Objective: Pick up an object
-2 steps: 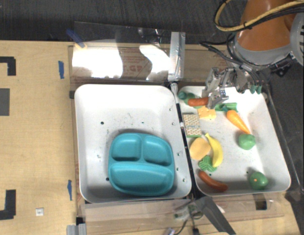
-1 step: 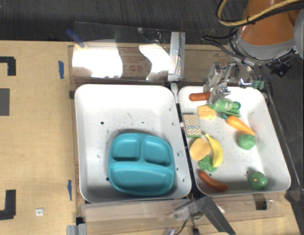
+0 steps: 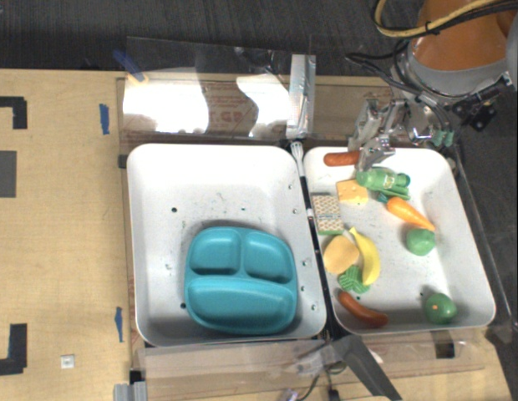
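Hovering low over far edge of right white bin (image 3: pixel 472 249): grey metal gripper (image 3: pixel 378 147), fingertips just above small red sausage-shaped toy (image 3: pixel 340 159) and green plastic bottle (image 3: pixel 383 180). Jaw opening — cannot tell, nothing visibly held. Yellow cheese wedge (image 3: pixel 352 192) just beside bottle. Orange carrot (image 3: pixel 408 213), green round fruit (image 3: pixel 420 241), yellow banana (image 3: pixel 367 256) mid-bin. Brown sausage (image 3: pixel 362 310) and second green fruit (image 3: pixel 440 307) near front. Left white bin (image 3: pixel 159 190) carries teal compartment tray (image 3: pixel 241 280).
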### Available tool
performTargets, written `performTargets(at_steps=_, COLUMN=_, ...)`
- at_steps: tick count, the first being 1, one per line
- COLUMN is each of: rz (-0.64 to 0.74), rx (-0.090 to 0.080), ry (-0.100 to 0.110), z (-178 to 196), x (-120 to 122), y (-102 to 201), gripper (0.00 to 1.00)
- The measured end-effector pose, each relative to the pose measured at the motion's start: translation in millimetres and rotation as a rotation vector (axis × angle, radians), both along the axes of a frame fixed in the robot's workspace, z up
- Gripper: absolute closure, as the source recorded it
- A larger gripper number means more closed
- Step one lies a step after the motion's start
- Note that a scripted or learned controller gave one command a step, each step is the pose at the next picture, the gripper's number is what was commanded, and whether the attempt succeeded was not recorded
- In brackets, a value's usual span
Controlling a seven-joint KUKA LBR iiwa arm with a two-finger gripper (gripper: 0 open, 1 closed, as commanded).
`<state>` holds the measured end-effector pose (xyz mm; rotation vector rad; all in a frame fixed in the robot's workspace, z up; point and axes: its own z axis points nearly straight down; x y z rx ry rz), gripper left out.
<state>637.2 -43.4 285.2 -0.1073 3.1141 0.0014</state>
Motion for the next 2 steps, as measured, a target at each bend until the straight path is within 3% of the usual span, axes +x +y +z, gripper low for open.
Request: performTargets(at_steps=2, rz=-0.002, rx=0.001, ry=-0.02, z=24.6, x=3.8, y=0.2, gripper=1.0)
